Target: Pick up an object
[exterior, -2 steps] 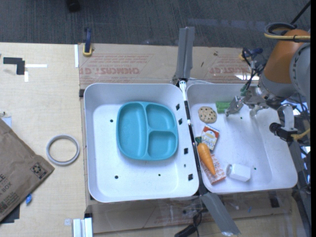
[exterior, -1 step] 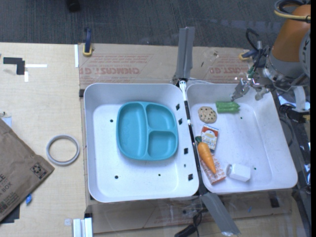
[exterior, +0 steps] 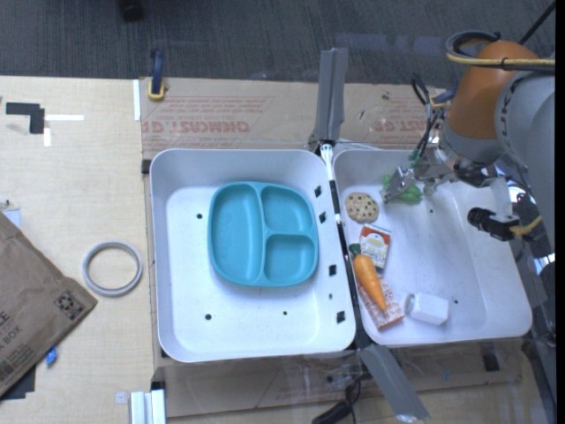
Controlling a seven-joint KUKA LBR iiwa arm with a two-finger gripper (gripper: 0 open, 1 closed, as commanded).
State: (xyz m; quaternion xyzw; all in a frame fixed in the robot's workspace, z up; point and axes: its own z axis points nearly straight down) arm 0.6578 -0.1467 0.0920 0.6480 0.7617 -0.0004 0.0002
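The gripper hangs at the right bin's far edge, pinching a green object between its fingers, lifted slightly, seemingly so it clears the cookie nearby.

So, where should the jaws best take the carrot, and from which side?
Probably at the thick upper half of the carrot, coming from straight above. It lies flat on the carton, pointing toward the near edge, so the jaws should close across its width.

Two white bins — one blue divided plate, one cookie, one carrot, one tape ring
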